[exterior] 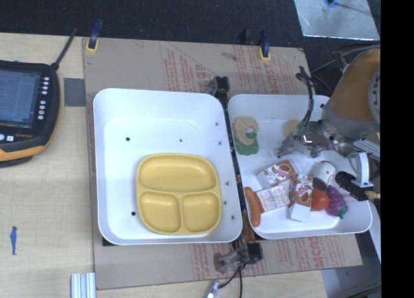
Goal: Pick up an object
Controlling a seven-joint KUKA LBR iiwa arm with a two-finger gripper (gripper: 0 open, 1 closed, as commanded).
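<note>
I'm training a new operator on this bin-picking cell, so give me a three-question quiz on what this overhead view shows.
1. True or false: the yellow three-compartment plastic tray lies in the right white bin.
2. Which item lies against the right bin's left wall: A) orange toy carrot B) purple toy grapes C) white cup?
3. Fill in: the arm's hand hangs over the ____ bin.

Key: 1 false, it lies in the left white bin; 2 A; 3 right.
</note>
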